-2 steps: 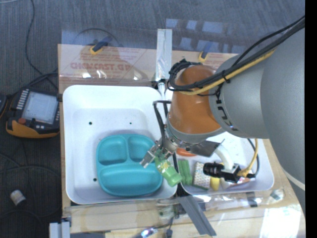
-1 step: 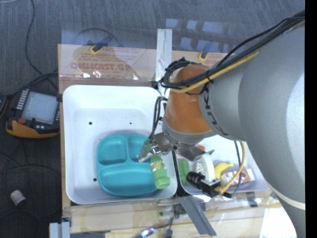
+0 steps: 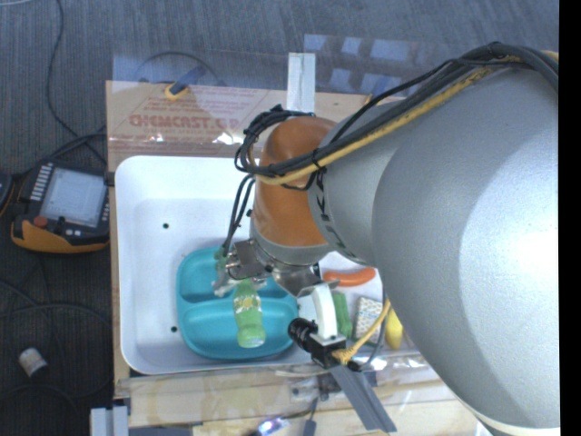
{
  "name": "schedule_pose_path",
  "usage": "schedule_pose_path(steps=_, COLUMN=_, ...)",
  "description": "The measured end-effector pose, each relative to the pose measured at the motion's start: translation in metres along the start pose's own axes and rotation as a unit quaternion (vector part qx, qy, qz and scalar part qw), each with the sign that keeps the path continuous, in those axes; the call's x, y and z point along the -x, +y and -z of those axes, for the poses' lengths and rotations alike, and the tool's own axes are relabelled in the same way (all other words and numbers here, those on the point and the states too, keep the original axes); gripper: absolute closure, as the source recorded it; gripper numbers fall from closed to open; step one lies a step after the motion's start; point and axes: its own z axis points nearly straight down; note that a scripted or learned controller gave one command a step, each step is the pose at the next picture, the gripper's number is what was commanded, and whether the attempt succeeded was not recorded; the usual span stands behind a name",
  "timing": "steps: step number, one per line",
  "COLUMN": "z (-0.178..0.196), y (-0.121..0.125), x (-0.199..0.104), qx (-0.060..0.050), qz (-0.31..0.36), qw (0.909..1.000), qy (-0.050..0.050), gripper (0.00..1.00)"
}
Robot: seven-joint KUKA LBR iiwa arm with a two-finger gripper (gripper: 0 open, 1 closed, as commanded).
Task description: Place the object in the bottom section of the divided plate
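A teal divided plate [image 3: 201, 291] lies in the near right part of the left white bin [image 3: 150, 243]. My gripper [image 3: 240, 280] hangs over the plate's middle, under the orange wrist band. A pale green translucent bottle [image 3: 249, 321] points toward the near edge over the plate's large bottom section [image 3: 211, 334]. Its upper end sits between the metal fingers [image 3: 227, 269], which are shut on it. Whether the bottle's lower end touches the plate is unclear.
The arm hides most of the right bin. In its visible strip lie an orange carrot-shaped piece [image 3: 352, 277], a green item [image 3: 341, 316], a speckled sponge [image 3: 368, 314] and a yellow banana [image 3: 393, 328]. A teach pendant [image 3: 64, 207] rests on the floor at left.
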Motion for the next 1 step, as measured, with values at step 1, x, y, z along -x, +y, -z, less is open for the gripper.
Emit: schedule_pose_path(steps=1, z=0.0002, y=0.0001, x=0.0004, qx=0.000, qz=0.000, qw=1.0000, qy=0.000, gripper=0.00)
